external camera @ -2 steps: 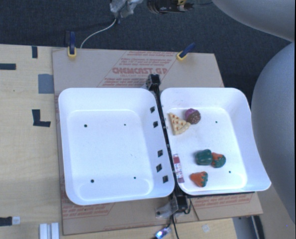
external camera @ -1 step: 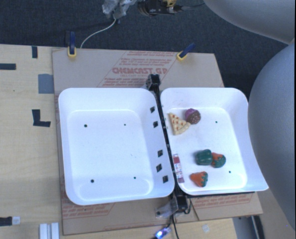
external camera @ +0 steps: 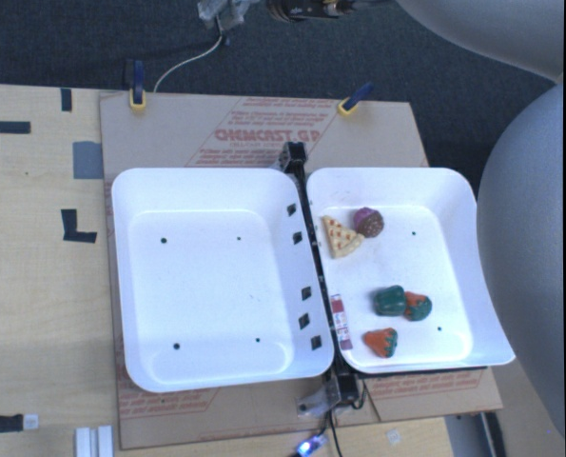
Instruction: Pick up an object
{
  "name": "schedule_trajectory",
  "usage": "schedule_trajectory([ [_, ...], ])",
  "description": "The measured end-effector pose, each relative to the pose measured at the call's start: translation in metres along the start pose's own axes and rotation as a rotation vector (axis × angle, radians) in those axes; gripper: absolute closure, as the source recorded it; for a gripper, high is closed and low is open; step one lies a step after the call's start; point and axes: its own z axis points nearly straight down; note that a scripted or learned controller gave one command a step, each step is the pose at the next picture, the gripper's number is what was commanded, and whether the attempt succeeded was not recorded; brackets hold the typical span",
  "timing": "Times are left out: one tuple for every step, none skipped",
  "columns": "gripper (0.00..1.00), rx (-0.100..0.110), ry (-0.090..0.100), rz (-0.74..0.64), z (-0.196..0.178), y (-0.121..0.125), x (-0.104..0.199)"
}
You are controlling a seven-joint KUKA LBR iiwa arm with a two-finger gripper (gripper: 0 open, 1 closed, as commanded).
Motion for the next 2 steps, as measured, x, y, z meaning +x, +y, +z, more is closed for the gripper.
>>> schedule_trajectory([
  [1.0, 0.001, -0.001, -0.002, -0.0095, -0.0002, 0.0013],
  [1.0, 0.002, -0.002, -0.005, -0.019, -0.0004, 0.0025],
])
